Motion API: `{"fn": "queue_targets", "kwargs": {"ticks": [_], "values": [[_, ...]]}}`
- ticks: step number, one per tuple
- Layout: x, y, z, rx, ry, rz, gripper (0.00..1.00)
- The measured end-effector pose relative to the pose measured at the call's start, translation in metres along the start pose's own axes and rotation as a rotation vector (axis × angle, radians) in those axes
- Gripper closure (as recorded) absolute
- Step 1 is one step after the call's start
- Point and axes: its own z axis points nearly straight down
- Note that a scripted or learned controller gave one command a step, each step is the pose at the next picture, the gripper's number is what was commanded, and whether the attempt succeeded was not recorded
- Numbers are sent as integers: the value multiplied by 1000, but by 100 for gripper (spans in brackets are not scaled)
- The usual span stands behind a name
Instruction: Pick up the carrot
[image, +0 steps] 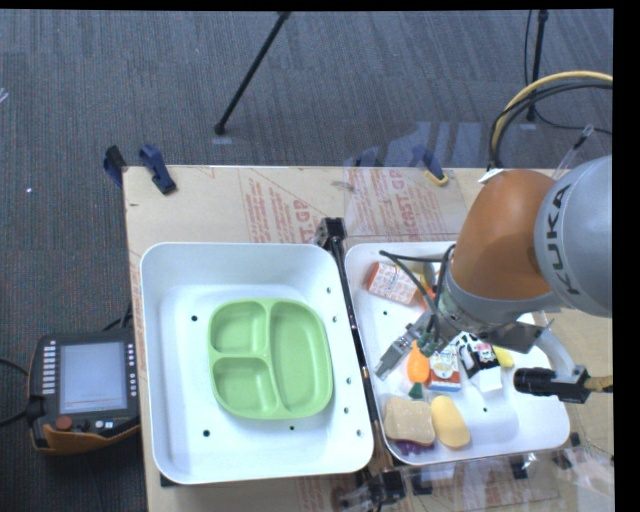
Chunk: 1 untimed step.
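The carrot (418, 368) is a small orange piece with a green top, lying in the right white bin (545, 425) near its middle. My gripper (404, 354) hangs low over the bin's left-centre, its tip just to the left of the carrot and touching or nearly touching it. The grey and orange wrist above hides the gripper's upper part. I cannot make out whether the carrot sits inside the gripper or merely beside it.
Around the carrot lie a small carton (445, 366), a bread slice (408, 421), a yellow oval piece (451, 422), an orange box (391, 283) and small white items (482, 358). The left bin (165, 300) holds a green divided plate (270, 358).
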Motion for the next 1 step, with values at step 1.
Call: {"fn": "queue_targets", "kwargs": {"ticks": [1], "values": [[-4, -4, 0, -2, -1, 248, 0]]}}
